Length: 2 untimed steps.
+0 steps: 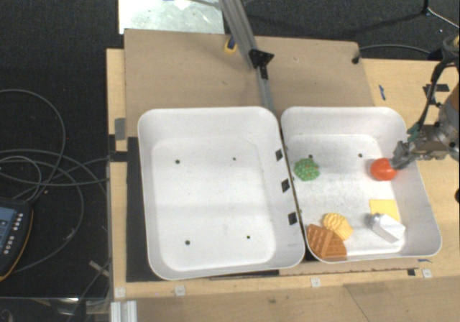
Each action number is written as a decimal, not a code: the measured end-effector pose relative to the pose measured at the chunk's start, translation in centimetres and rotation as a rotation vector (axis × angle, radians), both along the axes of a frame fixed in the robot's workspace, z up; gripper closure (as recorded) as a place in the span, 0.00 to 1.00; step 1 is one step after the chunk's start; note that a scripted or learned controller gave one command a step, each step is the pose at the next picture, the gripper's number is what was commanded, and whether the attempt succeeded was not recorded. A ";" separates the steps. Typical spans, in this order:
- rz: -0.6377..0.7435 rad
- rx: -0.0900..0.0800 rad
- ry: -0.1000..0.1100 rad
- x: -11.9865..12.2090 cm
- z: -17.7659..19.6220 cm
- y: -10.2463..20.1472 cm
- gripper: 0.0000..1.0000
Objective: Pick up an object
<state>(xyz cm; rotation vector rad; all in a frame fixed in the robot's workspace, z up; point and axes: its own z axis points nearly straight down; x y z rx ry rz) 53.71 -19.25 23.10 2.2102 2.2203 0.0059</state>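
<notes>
Going left to right: the left bin (208,191) has nothing in it, just a few small dark dots on its floor, so I'd guess it's the drop-off side and the right bin (345,123) is the pick side. The two sit edge to edge on the tabletop (309,72), with little black clips along the shared rim, probably there to keep them from sliding apart.

All the stuff is in the right bin. First a green lump (307,169) near the left wall, sitting alone, well apart from the rest. Down at the front edge there's a waffle (327,242) with a yellow ridged piece (337,224) touching it just behind. Further right, a yellow block (384,207) with a small carton (386,228) just in front of it, touching or nearly so. They look scattered at random rather than arranged.

Then the tomato (382,169), up by the right wall. The pincer (402,156) comes in low from the right and sits right against it, so my guess is that's the target. I honestly can't tell if the pincer is spread or clamped, or if it has anything; too small and dark at the tip.

Labels: nothing readable anywhere. The carton is too small to make out any print.
</notes>
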 end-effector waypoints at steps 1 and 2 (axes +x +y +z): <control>0.001 0.000 0.000 0.2 5.5 -0.1 1.00; 0.005 0.004 0.006 1.1 4.3 4.7 1.00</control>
